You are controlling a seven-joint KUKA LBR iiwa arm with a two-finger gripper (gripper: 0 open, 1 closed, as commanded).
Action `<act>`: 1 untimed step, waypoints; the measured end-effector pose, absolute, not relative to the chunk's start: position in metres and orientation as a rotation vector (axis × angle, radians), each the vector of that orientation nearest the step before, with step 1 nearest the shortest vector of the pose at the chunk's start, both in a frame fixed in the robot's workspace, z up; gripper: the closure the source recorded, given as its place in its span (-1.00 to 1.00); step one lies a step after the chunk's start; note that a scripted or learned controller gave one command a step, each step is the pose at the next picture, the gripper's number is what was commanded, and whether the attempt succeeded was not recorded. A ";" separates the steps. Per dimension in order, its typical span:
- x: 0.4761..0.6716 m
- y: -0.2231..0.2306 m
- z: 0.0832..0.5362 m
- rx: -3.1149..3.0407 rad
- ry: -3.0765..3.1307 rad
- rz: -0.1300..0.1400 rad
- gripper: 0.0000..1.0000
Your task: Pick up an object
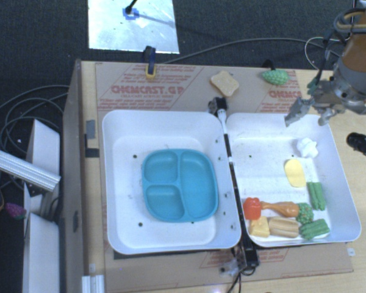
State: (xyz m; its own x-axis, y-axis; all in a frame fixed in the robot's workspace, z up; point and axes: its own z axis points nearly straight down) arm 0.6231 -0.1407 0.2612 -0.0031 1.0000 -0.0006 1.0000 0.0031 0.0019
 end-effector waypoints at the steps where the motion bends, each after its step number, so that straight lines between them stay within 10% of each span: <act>1: 0.607 -0.184 0.129 2.223 2.224 -0.004 -1.00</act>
State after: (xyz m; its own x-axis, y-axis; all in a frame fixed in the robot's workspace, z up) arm 0.6074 -0.1836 0.1292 -0.0005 1.0000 -0.0001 1.0000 0.0005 -0.0035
